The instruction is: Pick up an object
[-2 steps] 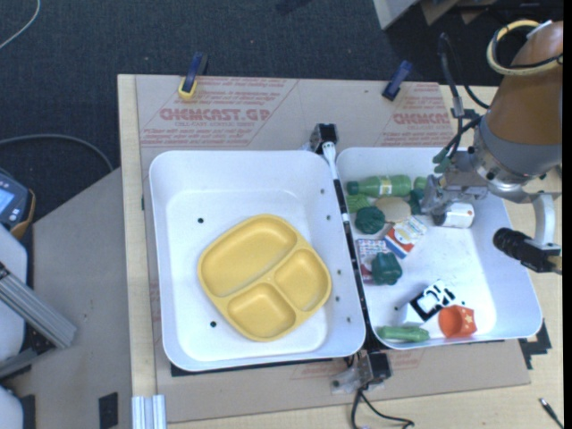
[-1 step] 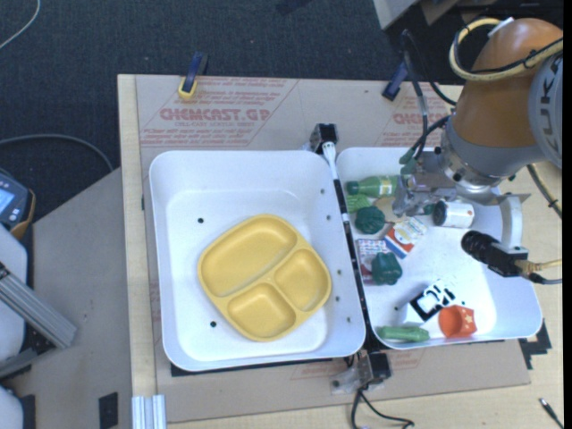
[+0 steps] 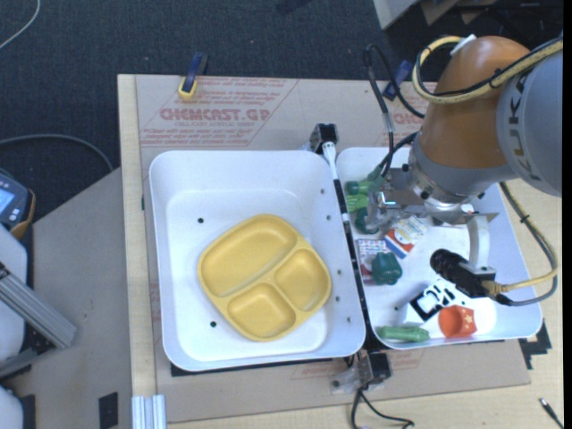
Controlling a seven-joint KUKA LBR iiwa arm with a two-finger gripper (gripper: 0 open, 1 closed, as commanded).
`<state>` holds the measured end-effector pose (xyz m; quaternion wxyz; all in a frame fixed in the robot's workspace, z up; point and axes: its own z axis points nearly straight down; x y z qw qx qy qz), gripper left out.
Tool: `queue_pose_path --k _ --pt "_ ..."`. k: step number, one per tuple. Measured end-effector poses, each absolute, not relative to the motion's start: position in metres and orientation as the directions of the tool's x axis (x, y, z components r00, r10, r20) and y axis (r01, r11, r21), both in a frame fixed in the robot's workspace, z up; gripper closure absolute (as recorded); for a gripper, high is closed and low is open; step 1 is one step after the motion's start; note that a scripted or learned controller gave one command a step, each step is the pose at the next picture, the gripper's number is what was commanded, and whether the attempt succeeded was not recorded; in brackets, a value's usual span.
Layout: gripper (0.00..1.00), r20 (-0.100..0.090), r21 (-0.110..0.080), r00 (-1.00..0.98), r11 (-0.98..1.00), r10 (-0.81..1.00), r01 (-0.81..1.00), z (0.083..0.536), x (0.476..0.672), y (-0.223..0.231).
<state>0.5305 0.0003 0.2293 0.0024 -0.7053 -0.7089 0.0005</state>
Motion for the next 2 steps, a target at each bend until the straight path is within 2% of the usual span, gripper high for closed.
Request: queue_pose_path --k 1,2 --pt "1.00 0.001 0.001 -0.005 0.005 1.000 1.000 0.2340 0.5297 0.0369" --pt "1.00 -0.001 0.000 0.001 -0.001 1.000 1.000 0.2245 0.5380 0.0306"
